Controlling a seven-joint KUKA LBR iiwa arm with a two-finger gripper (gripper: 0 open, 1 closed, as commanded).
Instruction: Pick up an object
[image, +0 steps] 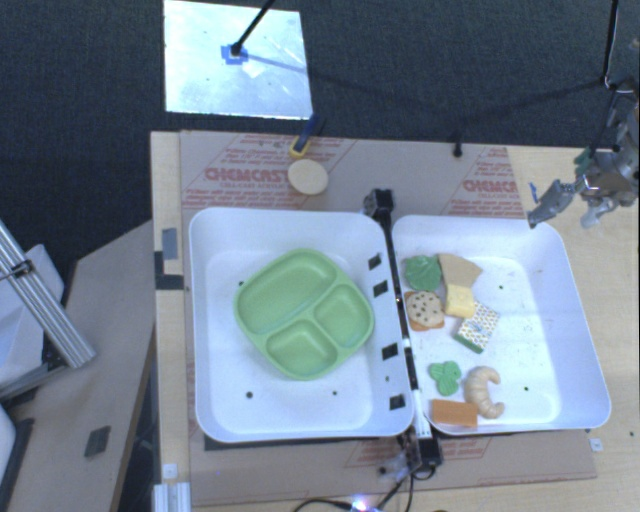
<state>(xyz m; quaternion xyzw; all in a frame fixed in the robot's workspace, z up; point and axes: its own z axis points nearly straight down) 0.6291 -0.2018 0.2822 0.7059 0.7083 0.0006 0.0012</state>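
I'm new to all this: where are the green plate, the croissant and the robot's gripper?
green plate (303, 313), camera view, its middle divider.
croissant (485, 389), camera view, its curved middle.
gripper (572, 199), camera view, between its fingertips.

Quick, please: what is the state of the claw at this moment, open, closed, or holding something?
Claw: open, holding nothing, over the top right corner of the right bin, apart from the toy food.

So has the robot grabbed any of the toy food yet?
Not yet. The two-finger gripper hovers at the right white bin's top right corner with nothing between its fingers. The toy foods, like the tan croissant and orange block, lie in that bin. Reaching down, gripping and lifting are all left.
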